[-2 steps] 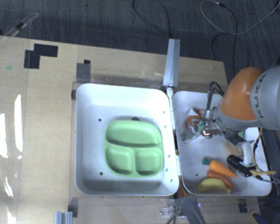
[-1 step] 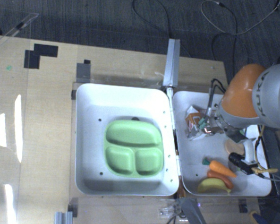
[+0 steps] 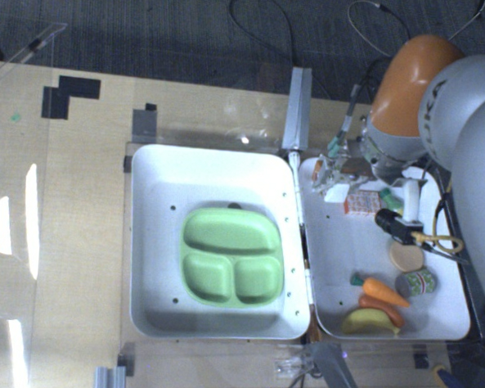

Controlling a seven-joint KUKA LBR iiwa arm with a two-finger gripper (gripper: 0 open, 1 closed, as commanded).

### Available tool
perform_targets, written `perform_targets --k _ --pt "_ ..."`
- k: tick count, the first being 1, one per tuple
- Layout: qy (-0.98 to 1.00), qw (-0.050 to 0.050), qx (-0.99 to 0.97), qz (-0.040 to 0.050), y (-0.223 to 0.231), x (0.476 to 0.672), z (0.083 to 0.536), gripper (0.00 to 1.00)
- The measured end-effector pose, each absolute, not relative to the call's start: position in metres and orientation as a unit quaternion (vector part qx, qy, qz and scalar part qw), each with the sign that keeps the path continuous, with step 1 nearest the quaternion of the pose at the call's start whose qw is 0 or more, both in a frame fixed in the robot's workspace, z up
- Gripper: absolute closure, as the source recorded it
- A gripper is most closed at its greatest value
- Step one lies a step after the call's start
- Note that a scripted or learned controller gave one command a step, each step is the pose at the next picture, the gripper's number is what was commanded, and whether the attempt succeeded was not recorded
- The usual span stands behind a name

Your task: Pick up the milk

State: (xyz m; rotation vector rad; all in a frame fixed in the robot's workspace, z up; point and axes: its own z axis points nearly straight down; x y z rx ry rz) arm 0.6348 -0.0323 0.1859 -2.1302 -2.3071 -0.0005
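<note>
Lying at the near rim of the right bin (image 3: 335, 268), around 6 o'clock on its floor, is a banana (image 3: 368, 321), with a carrot (image 3: 384, 293) touching it on its 12 o'clock side. A small green-patterned can (image 3: 418, 282) stands near the carrot at its 2 o'clock. A tan round disc (image 3: 405, 257) sits just beside the can, at 11 o'clock from it.

Across the shared wall at 9 o'clock, the left bin (image 3: 154, 225) holds a green divided tray (image 3: 232, 256) near the middle of its floor. The tray has one long compartment on its 12 o'clock side and two smaller ones on its 6 o'clock side.

Farther back in the right bin, toward 12 o'clock on its floor, is the milk (image 3: 361, 204), a small white carton with red print. Whether it stands or lies flat is unclear. A small green object (image 3: 391, 198) shows at the carton's 3 o'clock, partly covered by the robot.

The gripper (image 3: 330, 171) is over the bin's 11 o'clock corner, just beside the milk at its 10 o'clock. Whether it is spread or pressed together cannot be told, nor whether it touches the carton.

Behind it the grey arm (image 3: 468, 121), with its orange band (image 3: 414, 72), fills the view's 2 o'clock corner.
</note>
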Motion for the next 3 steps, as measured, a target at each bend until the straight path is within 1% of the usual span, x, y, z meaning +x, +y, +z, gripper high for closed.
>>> perform_targets --k 1,2,3 --pt "-0.676 -0.002 -0.737 -0.0019 -0.051 0.657 0.262 1.0" --pt "-0.662 -0.001 -0.749 -0.0014 0.046 0.668 0.25 1.0" --pt "-0.707 -0.001 -0.708 -0.0018 0.0 0.669 0.214 1.0"
